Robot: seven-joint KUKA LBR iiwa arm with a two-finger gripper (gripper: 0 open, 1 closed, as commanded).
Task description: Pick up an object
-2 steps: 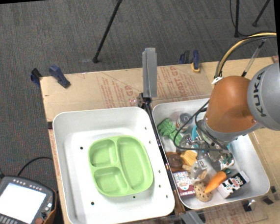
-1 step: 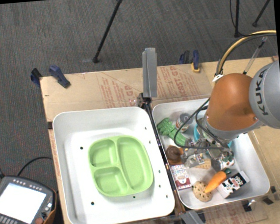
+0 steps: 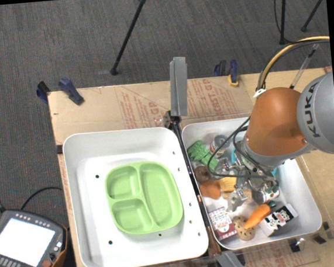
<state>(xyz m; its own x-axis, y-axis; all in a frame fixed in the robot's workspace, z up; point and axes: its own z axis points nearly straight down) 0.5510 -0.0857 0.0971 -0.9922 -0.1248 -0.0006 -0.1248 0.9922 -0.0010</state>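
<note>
In the right bin: the gripper point(image 3: 247, 191) hung low over the clutter, near the bin's middle, among cables and grey fittings
Arm: a grey arm with an orange band point(image 3: 275, 126) above the wrist reached in over the right bin's point(image 3: 306, 191) far right corner
Gripper state: I could not tell; the tip was lost against the objects beneath it
Carrot: an orange carrot point(image 3: 258, 215) lay tilted near the bin's front edge, just below the gripper, not visibly in its grasp
Neighbours of the carrot: a tan holed disc point(image 3: 242, 228) touched its lower end; a small printed carton point(image 3: 279, 218) sat just to its right
Left wall of that bin: a green item point(image 3: 198, 152) lay toward the far end, a brown rounded piece point(image 3: 209, 189) midway, and a red-and-white packet point(image 3: 221, 221) toward the front corner
Left bin: the left bin point(image 3: 84, 161) carried a light green divided tray point(image 3: 144, 197) with three compartments, lying flat at its centre
Floor, beside the bench's front left corner: a handheld pendant point(image 3: 23, 243) with a lit screen
</note>
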